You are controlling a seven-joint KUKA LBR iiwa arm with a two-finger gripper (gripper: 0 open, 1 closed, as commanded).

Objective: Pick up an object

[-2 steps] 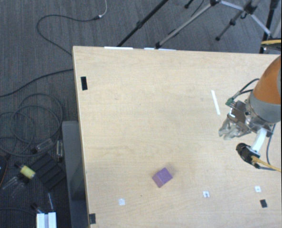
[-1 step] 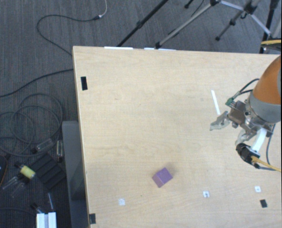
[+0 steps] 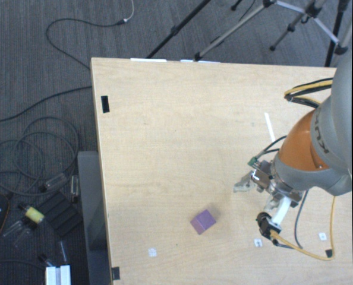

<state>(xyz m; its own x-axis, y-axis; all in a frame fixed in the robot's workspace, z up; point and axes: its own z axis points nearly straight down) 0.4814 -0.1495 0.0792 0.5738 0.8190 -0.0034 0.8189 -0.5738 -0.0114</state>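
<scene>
A small purple block [image 3: 203,221] sat on the tabletop [image 3: 164,135]. The claw [image 3: 248,184] hung near it, to the right, not touching. Whether it was apart or together, I could not tell. It might come down beside the block and miss.

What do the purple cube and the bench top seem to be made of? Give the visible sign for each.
Purple cube: probably foam, painted wood or plastic; its faces look matt, evenly coloured and without shine, so the look leaves it open. Bench top: seems to be pale wood or plywood with a smooth matt finish; faint grain streaks run across its light tan surface.
</scene>
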